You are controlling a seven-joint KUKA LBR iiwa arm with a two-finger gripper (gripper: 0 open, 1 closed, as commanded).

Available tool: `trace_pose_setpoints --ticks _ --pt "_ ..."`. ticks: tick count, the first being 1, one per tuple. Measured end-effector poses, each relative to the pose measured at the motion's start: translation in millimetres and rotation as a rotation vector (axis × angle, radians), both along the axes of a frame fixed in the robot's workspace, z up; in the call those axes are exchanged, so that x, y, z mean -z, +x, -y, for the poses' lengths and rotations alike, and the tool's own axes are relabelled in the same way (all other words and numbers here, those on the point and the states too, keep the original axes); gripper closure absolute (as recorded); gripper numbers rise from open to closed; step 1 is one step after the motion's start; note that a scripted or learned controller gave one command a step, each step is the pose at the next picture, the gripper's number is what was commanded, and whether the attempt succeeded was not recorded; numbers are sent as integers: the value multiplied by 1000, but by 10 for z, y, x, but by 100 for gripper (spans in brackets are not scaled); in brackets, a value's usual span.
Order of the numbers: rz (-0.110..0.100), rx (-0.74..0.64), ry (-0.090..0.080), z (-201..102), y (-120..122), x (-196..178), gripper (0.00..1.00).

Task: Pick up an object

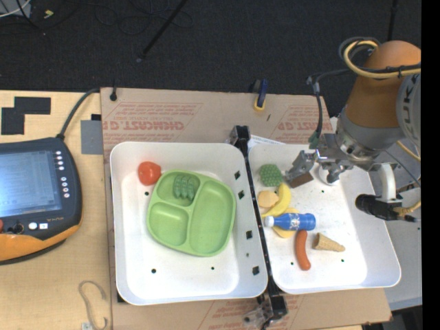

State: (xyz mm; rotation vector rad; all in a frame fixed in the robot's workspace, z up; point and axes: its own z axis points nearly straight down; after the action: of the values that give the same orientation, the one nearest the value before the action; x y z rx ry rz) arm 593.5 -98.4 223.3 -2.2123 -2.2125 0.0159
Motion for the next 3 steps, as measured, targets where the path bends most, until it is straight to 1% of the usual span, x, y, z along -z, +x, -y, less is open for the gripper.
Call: trace_pose_setpoints --ticks 1,3 --pt "12 -2 -1 1 23 -78 0" --pt "9 -2 0 -97 -8 795 0"
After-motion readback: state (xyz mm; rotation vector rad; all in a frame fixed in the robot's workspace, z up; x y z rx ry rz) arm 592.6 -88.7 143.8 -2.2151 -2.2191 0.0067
